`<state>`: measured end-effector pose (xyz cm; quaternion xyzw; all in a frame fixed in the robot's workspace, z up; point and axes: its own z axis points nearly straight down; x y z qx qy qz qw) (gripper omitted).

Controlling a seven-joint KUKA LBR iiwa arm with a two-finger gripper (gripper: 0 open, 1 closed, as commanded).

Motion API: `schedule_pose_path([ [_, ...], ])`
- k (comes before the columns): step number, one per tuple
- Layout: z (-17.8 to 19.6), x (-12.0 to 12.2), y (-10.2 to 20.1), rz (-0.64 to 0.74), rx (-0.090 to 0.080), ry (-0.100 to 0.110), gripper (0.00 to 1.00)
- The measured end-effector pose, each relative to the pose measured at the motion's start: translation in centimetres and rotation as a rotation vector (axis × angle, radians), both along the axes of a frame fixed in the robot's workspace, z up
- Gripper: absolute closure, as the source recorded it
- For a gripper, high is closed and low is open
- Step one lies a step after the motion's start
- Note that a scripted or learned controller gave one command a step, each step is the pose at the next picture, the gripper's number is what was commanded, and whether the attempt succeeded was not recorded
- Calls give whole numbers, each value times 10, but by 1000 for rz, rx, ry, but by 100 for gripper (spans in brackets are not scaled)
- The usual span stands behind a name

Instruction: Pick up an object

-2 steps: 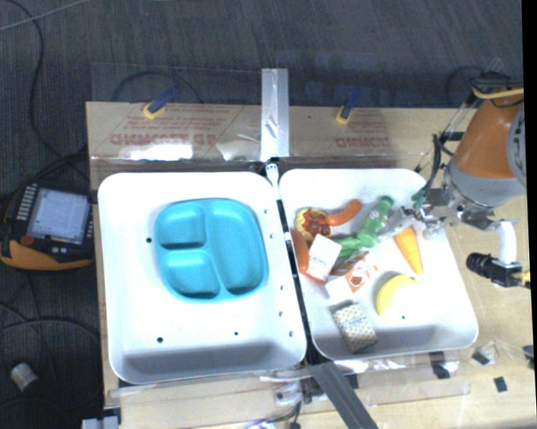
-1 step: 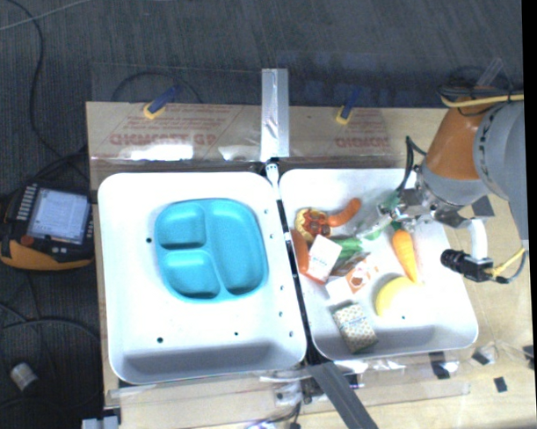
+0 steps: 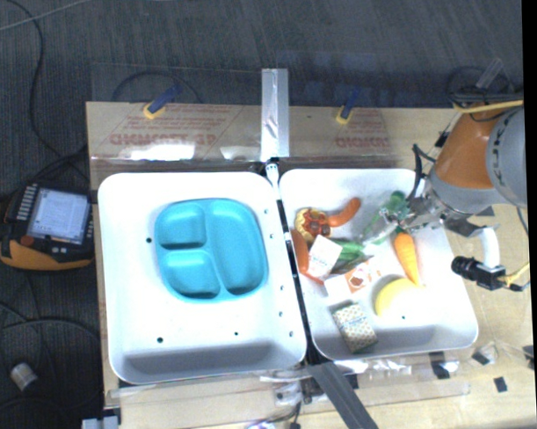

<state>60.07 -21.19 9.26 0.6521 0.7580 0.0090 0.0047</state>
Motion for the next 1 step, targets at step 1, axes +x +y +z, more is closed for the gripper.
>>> schedule_pose_path([
  [1, 8, -1, -2, -1, -5, 3, 100],
])
